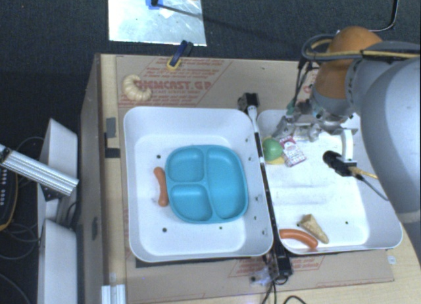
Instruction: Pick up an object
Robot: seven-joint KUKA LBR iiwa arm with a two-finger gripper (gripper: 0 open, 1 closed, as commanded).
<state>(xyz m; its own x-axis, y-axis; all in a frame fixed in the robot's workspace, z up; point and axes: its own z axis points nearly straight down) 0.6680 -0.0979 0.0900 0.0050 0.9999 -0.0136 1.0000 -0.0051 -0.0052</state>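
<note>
Sausages (160,186): 2, 1 per bin; 1 blue tray (205,183).

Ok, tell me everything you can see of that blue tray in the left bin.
The blue tray is a light blue, rounded-square plate, plastic by the look, split by raised ridges into four compartments, none holding anything. It lies flat, right way up, turned slightly askew, near the middle of the left bin on its floor. A small orange sausage lies right beside its left edge; whether they touch is unclear. The gripper is over the right bin, well away.
</note>
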